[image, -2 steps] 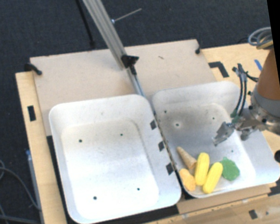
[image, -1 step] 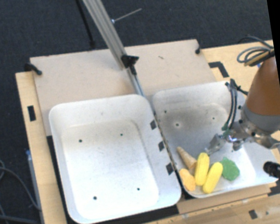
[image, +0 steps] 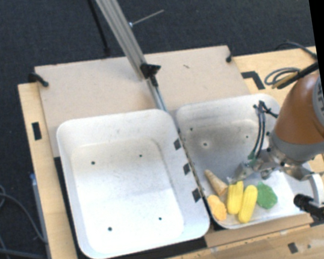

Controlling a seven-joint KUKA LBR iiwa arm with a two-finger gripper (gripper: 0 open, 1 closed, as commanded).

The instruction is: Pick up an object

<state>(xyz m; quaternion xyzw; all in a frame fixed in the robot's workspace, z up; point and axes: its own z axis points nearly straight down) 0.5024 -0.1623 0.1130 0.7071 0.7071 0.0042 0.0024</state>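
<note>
Nearest the lens, along the near wall of the right bin point(image: 220, 113), sits a small cluster of toy-like pieces with a smooth plastic look. Counted: two bright yellow elongated pieces point(image: 241, 200), rounded at the ends and lying side by side, touching; one orange-yellow rounded piece point(image: 217, 207) just left of them against the bin's near-left corner; one pale tan cone point(image: 215, 181) pointing away from the camera above that; one green lumpy piece point(image: 266, 196) just right of the yellow pair. Both bins are shallow, matte white, with rounded corners and a greyish scuffed floor; the left bin point(image: 127, 180) shows four small dark dots on its floor. They rest on a tan board point(image: 136, 81) over a pale wooden bench point(image: 44, 175). A ribbed aluminium strut point(image: 121, 28) rises at a slant behind them. The gripper point(image: 261, 168) hangs low inside the right bin, just above the green piece and the yellow pair; whether it is spread or closed cannot be told, and nothing is seen held
</note>
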